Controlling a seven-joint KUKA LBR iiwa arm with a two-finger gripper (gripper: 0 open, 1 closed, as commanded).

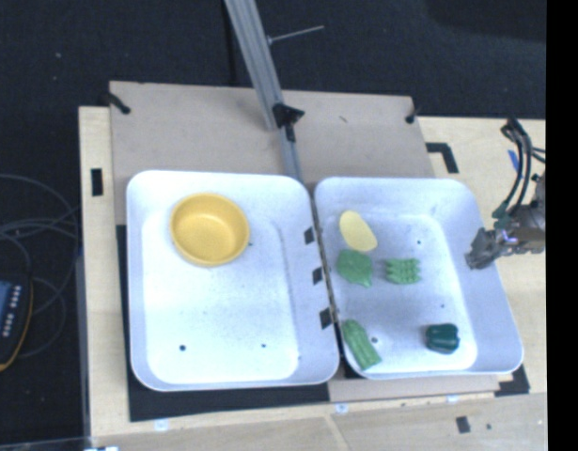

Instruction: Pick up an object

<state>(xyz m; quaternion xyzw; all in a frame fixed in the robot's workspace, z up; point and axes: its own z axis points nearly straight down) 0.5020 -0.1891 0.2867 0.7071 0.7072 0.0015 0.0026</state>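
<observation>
- The fingers (pixel 483 252) are seen at the right rim of the right bin (pixel 486 289), pointing down and leftward over its edge; whether they are spread or pressed together cannot be told, as they show only as a small grey blur. Nothing is seen between them.
- No object has been picked yet, it is judged. All candidate objects in the right bin lie to the left of the fingers in the view.
- The dark green pepper-like toy (pixel 443 338) is judged the nearest; it lies toward the lower left of the fingers, near the bin's lower right corner, compact with no clear long axis.
- The green ridged toy (pixel 401 271) lies almost straight left of the fingers, near mid-bin, its longer side roughly across the view.
- Beside it, further left, a green leafy toy (pixel 355 268) sits just below a yellow lemon-like toy (pixel 357 232), whose long axis runs from upper left to lower right.
- A long green vegetable toy (pixel 361 343) lies by the bin's lower left wall, its long axis running from upper left to lower right.
- A yellow bowl (pixel 210 228) stands in the left bin (pixel 213 346), well apart from the fingers.
- Both bins rest on the worktop (pixel 382 125).
</observation>
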